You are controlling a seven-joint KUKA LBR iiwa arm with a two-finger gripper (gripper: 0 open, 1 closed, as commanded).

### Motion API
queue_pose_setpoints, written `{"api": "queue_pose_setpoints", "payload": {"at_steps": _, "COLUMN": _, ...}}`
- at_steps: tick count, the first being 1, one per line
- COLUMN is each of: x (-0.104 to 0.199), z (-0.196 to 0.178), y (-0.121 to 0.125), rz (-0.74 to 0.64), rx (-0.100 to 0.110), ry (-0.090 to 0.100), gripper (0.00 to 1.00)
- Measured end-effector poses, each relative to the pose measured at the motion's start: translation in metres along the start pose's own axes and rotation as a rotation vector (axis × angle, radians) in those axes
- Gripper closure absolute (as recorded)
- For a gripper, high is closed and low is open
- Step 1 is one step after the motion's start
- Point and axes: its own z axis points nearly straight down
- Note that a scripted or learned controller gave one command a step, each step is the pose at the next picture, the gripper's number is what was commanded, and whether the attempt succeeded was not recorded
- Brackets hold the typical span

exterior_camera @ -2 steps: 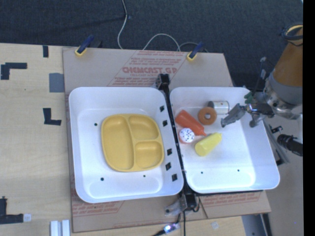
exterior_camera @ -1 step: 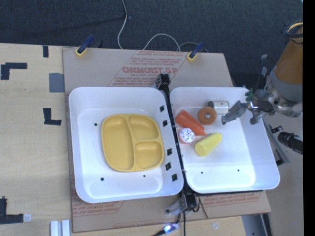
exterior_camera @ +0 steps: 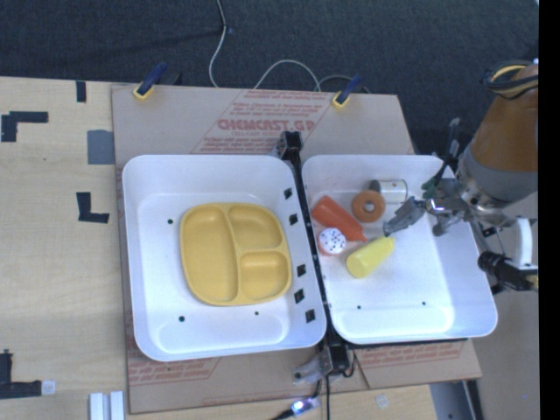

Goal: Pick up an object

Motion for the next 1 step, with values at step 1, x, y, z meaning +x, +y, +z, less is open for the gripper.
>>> {"api": "queue_pose_setpoints", "payload": {"at_steps": 1, "x": 0.006, "z": 0.046, "y": 0.0032, "rz": -0.001, "rx": 0.001, "ry": 0.001, "gripper": 0.0}}
